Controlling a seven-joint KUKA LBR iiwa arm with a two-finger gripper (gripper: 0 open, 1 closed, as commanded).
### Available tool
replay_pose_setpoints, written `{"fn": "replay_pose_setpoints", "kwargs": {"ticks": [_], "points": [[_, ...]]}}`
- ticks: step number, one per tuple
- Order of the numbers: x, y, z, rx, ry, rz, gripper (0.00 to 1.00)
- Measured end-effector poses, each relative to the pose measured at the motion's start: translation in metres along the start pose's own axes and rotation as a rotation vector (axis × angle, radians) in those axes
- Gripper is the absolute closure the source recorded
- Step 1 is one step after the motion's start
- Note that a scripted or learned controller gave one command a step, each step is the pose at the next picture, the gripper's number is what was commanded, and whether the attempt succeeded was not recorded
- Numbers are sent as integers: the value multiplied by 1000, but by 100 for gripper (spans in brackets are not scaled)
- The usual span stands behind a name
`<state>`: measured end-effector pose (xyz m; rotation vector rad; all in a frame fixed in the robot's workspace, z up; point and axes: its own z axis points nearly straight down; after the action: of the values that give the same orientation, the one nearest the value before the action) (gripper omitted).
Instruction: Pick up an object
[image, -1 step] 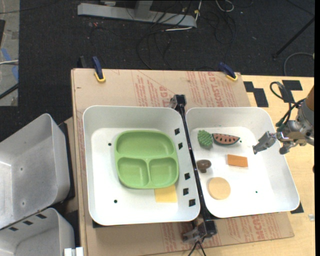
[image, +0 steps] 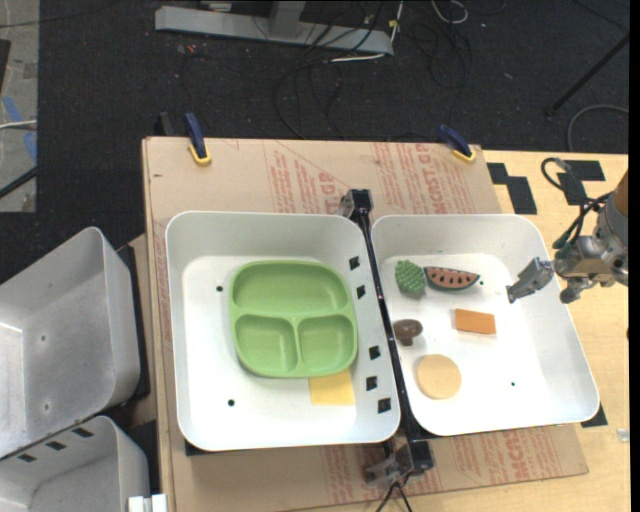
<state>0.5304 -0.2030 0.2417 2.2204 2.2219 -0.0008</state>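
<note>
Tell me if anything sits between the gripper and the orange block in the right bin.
Nothing visible does. The gripper is over the right bin's right side, and the orange block lies to its lower left with bare bin floor between them.

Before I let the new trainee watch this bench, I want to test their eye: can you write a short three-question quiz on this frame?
1. True or false: the green divided plate lies in the right bin.
2. Which thing touches the plate's near edge? A) watermelon slice B) yellow square C) orange block
3. Fill in: the gripper hangs over the right bin's ___ side, nearest the arm.

Key: 1 false, it lies in the left bin. 2 B. 3 right.
</note>
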Motion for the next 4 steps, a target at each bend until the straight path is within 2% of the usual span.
{"fn": "replay_pose_setpoints", "kwargs": {"ticks": [1, 3, 4], "points": [[8, -7, 58, 5, 3, 2, 0], [19, -10, 152, 3, 2, 2, 0], [19, -9, 139, -1, 0, 3, 100]]}}
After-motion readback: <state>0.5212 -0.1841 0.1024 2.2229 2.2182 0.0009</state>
